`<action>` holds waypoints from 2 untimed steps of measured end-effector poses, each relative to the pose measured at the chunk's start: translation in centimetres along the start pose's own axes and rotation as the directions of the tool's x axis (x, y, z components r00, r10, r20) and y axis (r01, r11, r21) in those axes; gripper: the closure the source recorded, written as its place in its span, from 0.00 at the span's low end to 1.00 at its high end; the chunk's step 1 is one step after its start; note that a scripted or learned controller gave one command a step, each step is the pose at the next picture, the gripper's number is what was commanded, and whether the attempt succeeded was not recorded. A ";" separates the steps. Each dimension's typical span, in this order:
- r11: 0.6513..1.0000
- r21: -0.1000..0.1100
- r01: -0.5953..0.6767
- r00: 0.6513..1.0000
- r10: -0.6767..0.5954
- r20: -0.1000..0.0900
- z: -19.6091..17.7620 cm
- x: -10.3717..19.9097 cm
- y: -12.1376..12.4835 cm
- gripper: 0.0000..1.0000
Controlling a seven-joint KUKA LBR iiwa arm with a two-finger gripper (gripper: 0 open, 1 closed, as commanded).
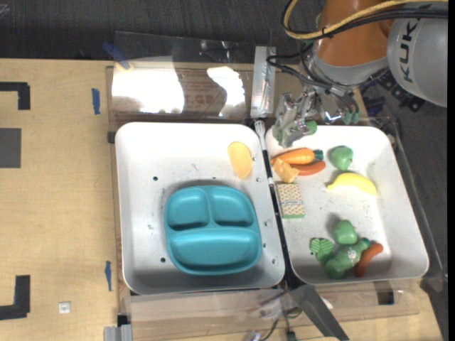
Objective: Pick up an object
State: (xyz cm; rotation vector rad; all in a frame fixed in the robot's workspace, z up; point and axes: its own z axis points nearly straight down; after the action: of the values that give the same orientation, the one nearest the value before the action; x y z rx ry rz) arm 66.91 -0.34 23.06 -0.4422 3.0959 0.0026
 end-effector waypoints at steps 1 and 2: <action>0.992 0.004 0.125 0.992 -0.125 -0.002 -5.3 1.8 -6.4 1.00; 0.960 -0.008 0.281 0.960 -0.281 -0.014 4.0 0.7 -1.3 1.00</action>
State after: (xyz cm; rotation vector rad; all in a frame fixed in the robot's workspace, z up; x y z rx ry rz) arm 66.61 -1.79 19.05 -0.8812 3.0167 0.0063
